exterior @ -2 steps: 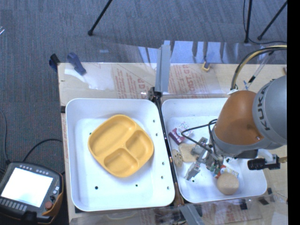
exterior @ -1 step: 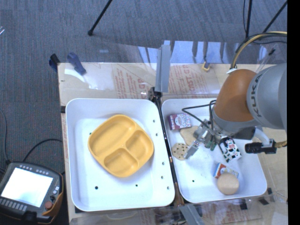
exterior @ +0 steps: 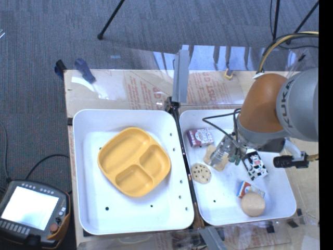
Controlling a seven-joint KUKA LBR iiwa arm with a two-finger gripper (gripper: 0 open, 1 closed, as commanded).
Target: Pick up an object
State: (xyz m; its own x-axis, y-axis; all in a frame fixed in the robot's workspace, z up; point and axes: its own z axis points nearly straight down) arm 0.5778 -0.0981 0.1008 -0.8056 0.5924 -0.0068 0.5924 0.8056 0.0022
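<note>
The end effector (exterior: 225, 152) is seen low in the right bin (exterior: 229, 212), over a tan object (exterior: 214, 159) lying near the bin's middle; whether its fingers are parted or closed cannot be told. Relative to that tan object, a red packet (exterior: 201, 137) lies just above-left, a cookie (exterior: 201, 173) below-left, a cow-patterned carton (exterior: 255, 165) to the right, and a round bun (exterior: 253, 204) further below-right. A yellow divided plate (exterior: 134, 161) rests in the left bin (exterior: 88, 202).

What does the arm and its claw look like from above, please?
The arm is a rounded grey body with dark KUKA lettering and a wide orange band above the wrist. Thin dark cables loop near the wrist. The claw is a small metallic, greyish assembly.
</note>
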